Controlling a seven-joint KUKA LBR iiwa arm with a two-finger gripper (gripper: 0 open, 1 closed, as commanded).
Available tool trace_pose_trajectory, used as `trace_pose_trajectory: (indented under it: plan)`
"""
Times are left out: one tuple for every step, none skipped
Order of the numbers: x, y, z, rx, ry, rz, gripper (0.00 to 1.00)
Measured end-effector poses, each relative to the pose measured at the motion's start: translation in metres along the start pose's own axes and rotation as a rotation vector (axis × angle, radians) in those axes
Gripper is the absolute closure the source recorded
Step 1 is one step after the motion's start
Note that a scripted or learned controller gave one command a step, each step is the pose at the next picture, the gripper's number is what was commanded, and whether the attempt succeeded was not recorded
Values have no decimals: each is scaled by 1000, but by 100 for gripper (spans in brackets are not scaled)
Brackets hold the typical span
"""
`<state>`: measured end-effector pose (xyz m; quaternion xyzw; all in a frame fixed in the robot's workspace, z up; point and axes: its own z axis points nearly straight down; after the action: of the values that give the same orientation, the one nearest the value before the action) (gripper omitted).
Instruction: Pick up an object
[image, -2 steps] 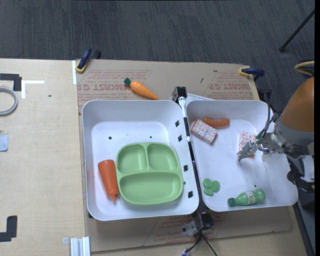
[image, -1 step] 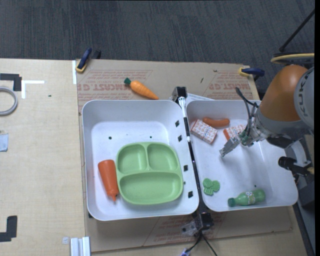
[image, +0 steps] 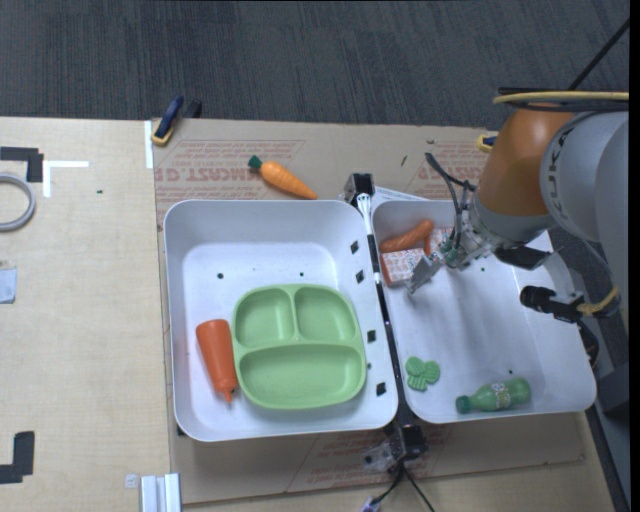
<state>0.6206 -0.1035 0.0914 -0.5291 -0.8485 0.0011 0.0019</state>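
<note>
From above and at a slant, the camera looked down on two shallow white bins side by side on a brown bench. My arm (image: 560, 170), grey with an orange band, reached in from the right and hung over the far end of the right bin (image: 480, 330).

My claw (image: 432, 270) sat low there, just beside a small red-and-white packet (image: 400, 264) and a sausage-shaped orange piece (image: 408, 238). Those two lay pressed against the wall between the bins, which made them the nearest things to grab. I judged the packet to be my target. The claw was small and partly hidden by my own wrist, so I could not tell its state, and I saw nothing held in it.

At the near end of the same bin, well apart from me, lay a green bottle (image: 494, 397) on its side and a small green leafy piece (image: 422, 373).

The left bin (image: 260, 235) held a green divided plate (image: 299, 346) with an orange carrot (image: 216, 358) lying beside it, touching its left edge. A second carrot (image: 283, 178) lay outside the bins on the bench, beyond the left bin's far wall.

Nothing had been lifted; the pick was not yet done.
</note>
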Motion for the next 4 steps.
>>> trace_pose_trajectory:
  plan:
    - [34, 59, -101, -5, -4, 67, 0]
    - [47, 16, -101, -3, -2, -80, 0]
    - [48, -8, -101, -4, -4, -354, 0]
    - [31, 48, -101, -6, -6, -476, 0]
